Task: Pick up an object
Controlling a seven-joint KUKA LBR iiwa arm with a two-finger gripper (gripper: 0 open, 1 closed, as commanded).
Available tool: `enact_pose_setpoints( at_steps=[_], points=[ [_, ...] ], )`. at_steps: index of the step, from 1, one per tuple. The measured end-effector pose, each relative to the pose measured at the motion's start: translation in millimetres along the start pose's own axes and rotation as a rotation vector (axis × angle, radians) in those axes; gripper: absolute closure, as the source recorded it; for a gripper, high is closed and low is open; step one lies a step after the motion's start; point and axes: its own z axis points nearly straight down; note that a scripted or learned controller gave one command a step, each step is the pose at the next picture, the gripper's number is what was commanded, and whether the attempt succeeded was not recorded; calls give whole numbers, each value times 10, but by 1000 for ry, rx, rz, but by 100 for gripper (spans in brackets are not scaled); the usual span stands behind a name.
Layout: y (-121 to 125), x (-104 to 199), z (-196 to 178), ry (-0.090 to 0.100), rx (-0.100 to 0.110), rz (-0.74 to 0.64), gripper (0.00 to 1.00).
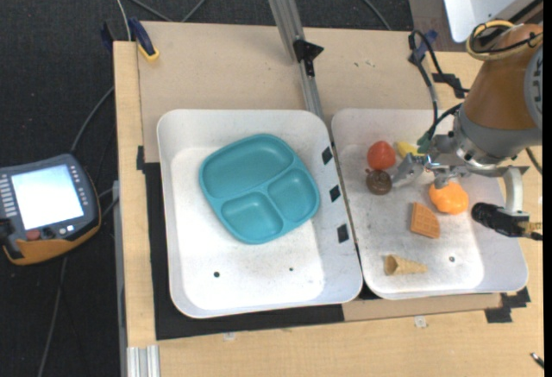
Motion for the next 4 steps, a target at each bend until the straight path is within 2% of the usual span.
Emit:
enact_pose_setpoints(
  at_steps=[1,2,4],
  points=[
    [84,49,492,0,-2,-1,0],
    [99,46,349,-1,-8,0,100],
    [94,68,-551,-4,-14,-1,100]
  ],
)
